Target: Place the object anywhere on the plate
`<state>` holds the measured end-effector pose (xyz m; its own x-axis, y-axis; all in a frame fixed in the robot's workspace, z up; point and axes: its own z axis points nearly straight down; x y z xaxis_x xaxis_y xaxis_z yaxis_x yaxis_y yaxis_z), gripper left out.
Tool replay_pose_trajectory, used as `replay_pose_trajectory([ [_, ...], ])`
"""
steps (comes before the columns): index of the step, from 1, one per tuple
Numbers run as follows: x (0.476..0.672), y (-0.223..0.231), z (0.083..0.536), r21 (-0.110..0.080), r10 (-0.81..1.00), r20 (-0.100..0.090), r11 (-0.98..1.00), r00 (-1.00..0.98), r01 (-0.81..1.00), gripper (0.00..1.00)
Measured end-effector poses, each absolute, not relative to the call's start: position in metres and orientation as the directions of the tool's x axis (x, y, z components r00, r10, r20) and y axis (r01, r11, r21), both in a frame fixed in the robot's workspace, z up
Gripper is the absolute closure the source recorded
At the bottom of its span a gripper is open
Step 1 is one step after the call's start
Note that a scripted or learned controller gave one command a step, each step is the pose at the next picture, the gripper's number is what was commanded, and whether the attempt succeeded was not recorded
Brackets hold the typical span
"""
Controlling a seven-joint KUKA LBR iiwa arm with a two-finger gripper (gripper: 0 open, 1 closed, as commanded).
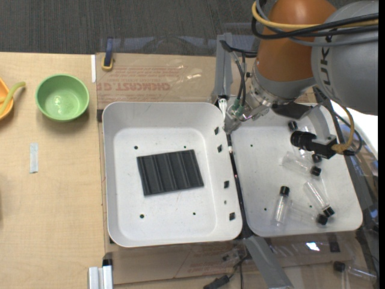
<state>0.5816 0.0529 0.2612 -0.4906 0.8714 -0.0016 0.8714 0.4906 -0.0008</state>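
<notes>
A dark grey ribbed plate (171, 171) lies flat in the middle of the left white bin (120, 221). Several clear vials with black caps lie in the right bin (255, 221): one (281, 203) near the front middle, another (317, 200) at the front right, and one (299, 160) further back. My gripper (236, 114) hangs under the orange wrist band (295, 17), over the back left corner of the right bin, close to the wall between the bins. I see nothing held in it.
A green bowl (62, 97) stands on the wooden bench at the far left, with an orange object (5, 99) at the edge beside it. Brown cardboard (156, 77) lies behind the left bin. A black fitting (305, 141) sticks out over the right bin.
</notes>
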Motion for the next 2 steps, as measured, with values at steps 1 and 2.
replay_pose_trajectory([
  [1,0.527,0.131,0.227,-0.004,0.836,0.0,0.549,-0.549,0.836,1.0],
  [2,0.482,0.216,0.197,-0.003,0.832,-0.001,0.555,-0.555,0.832,1.0],
])
